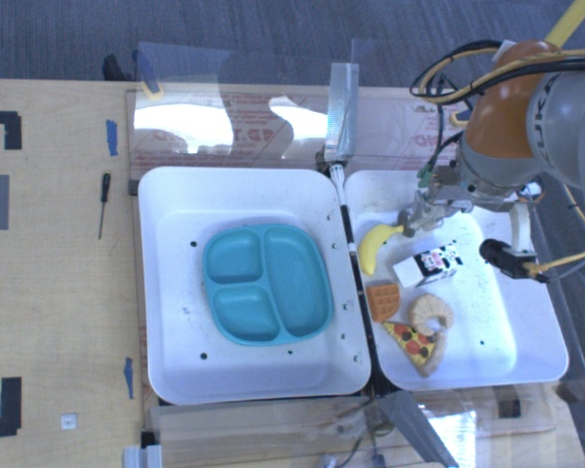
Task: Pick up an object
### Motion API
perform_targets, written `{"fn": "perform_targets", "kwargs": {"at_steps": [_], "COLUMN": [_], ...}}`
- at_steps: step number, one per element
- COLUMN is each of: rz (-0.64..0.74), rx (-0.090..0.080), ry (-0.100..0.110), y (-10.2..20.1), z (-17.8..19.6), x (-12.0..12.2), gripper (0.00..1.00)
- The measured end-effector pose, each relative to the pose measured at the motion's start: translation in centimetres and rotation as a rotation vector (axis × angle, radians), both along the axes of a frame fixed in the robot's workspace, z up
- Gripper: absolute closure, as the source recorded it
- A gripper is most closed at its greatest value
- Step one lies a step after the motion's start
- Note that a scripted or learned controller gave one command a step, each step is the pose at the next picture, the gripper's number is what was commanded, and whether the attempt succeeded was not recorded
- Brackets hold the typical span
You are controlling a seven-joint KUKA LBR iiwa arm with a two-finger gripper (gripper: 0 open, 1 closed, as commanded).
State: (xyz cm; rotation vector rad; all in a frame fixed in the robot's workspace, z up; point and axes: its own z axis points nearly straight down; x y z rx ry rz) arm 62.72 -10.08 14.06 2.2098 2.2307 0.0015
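The gripper (pixel 416 214) hangs low over the far left part of the right bin (pixel 526 344), just above the stem end of a banana (pixel 372 246); whether it is released or clenched cannot be told. The banana lies against the bin's left wall, with a small white box (pixel 427 264) just to its right and a waffle (pixel 382 299), a croissant (pixel 431 312) and a pizza slice (pixel 412 342) nearer. The left bin (pixel 171 354) holds a blue divided plate (pixel 268 283).
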Motion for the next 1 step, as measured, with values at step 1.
{"fn": "perform_targets", "kwargs": {"at_steps": [1], "rz": [0.0], "rx": [0.0], "ry": [0.001], "y": [0.0], "z": [-0.07], "x": [-0.03], "gripper": [0.0]}}
